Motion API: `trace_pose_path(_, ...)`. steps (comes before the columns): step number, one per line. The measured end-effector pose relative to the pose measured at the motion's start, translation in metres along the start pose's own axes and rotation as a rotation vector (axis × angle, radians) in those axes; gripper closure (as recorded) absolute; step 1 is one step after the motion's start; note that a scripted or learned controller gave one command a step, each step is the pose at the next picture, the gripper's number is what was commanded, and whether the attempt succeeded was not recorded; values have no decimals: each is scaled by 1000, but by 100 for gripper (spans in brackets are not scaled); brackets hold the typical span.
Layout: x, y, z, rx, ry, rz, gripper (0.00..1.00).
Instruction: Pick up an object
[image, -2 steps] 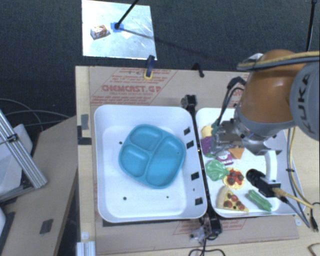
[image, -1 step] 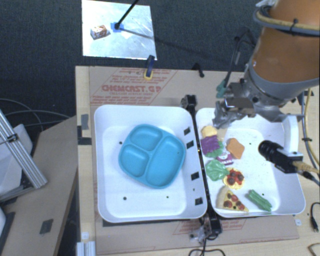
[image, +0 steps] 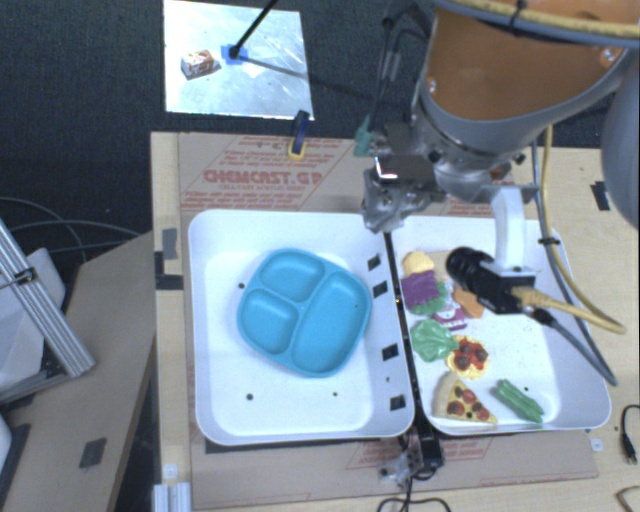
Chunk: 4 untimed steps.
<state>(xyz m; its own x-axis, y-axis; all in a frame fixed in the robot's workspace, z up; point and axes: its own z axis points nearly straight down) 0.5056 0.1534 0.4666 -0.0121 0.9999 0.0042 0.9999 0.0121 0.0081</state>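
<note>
**Robot arm above two white bins**

The gripper (image: 385, 215) hangs over the far end of the divider between the bins; whether it is clenched or released cannot be told. Below and right of it, toy food (image: 455, 345) lies in the right bin (image: 590, 405). Below and left, a blue divided plate (image: 303, 310) sits in the left bin (image: 215, 400).

Both bins (image: 215, 300) are plain white; the left one carries a sky-blue divided plate (image: 303, 310). In the right bin, a purple grape cluster (image: 422, 290) lies at ten o'clock, a green bean pod (image: 520, 399) at five, and a red-dotted yellow pizza slice (image: 462, 400) at six.
</note>
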Motion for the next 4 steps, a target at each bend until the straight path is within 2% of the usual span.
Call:
trace_pose_path(1,-44,-21,54,11,-5,15,100)
trace_pose_path(3,-42,-18,29,1,-2,2,100)
trace_pose_path(4,20,-19,11,4,-2,4,100)
